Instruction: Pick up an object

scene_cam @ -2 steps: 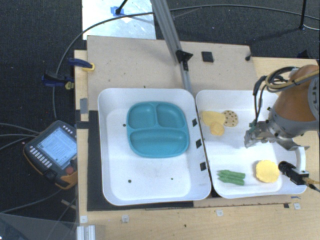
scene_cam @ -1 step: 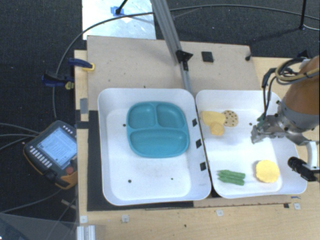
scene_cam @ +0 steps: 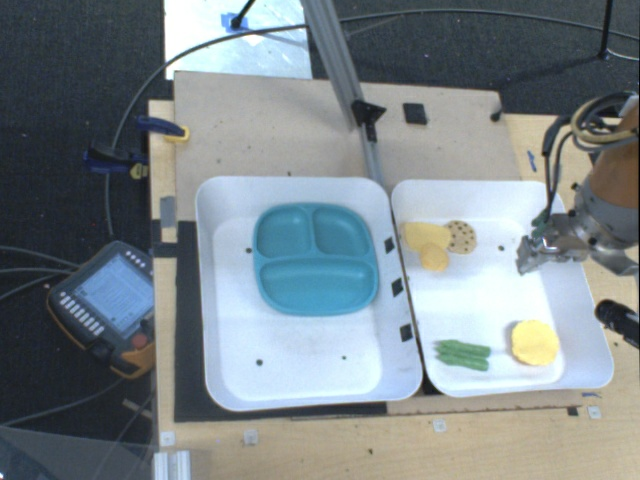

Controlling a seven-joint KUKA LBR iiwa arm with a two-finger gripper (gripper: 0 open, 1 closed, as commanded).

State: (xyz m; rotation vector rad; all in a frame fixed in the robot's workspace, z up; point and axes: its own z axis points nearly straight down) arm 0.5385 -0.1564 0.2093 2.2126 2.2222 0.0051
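Observation:
The right bin (scene_cam: 480, 200) holds a yellow wedge-like piece (scene_cam: 426, 236) with a small round yellow piece (scene_cam: 434, 259) below it, and a brown speckled cookie (scene_cam: 460, 236) just to their right. Green beans (scene_cam: 463, 354) lie near the bin's front, and a yellow disc (scene_cam: 535, 343) sits at front right. My gripper (scene_cam: 532, 255) hangs over the right side of this bin, above and behind the yellow disc, well right of the cookie. Nothing shows between its fingers.
The left bin (scene_cam: 230, 268) holds a blue divided plate (scene_cam: 315, 258). A slanted grey pole (scene_cam: 335, 58) crosses the back of the bench. A teach pendant (scene_cam: 105, 303) lies off the bench at left, with clamps (scene_cam: 160, 128) at the back left corner.

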